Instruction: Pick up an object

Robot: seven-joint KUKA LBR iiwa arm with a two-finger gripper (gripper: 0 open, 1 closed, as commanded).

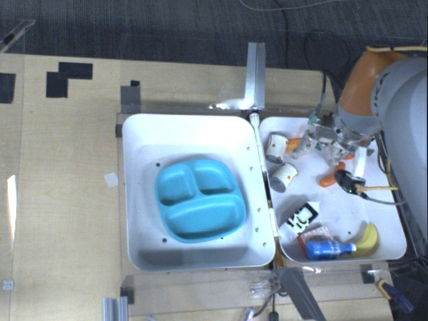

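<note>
My gripper hangs low over the back of the right bin, with the grey arm and its orange band coming in from the right. Just left of it lies a white and orange object. A small orange piece lies right in front of the gripper. A white cylinder rests near the bin's left wall. Toward the front are a black and white box, a blue bottle, a yellow banana and a reddish wrapper.
The left bin holds a blue divided plate. A metal post stands behind the wall shared by the two bins. A thin cable trails over the dark floor at the back.
</note>
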